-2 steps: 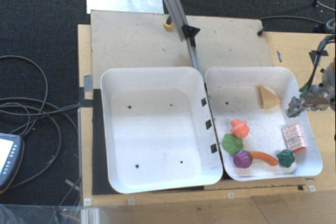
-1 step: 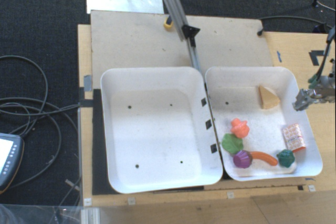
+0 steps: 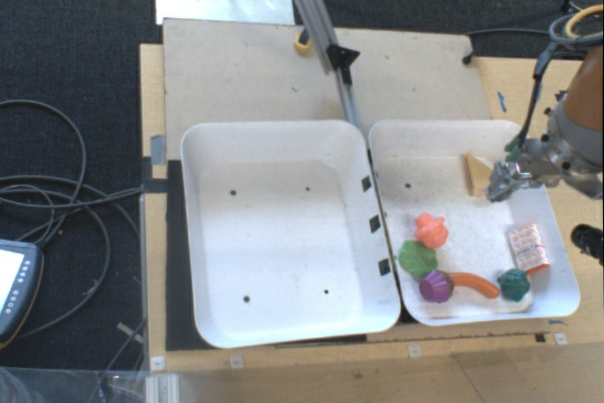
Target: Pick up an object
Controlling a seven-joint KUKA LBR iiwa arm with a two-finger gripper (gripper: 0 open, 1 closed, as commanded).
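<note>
The right bin (image 3: pixel 406 151) holds several small items. A tan wedge block (image 3: pixel 475 173) lies near its back right. An orange-pink toy (image 3: pixel 430 228), a green leafy toy (image 3: pixel 416 257), a purple toy (image 3: pixel 436 286), an orange carrot-like piece (image 3: pixel 474 284) and a dark teal toy (image 3: pixel 514 283) cluster at the front. A red and white packet (image 3: pixel 528 246) lies by the right wall. My gripper (image 3: pixel 500 185) hangs over the right part of this bin, just right of the tan wedge, with nothing seen between its fingers.
The left bin (image 3: pixel 274 142) sits beside the right one. A slanted grey pole (image 3: pixel 311 0) crosses the back of the bench down to the divide between the bins. Cables lie on the floor at left.
</note>
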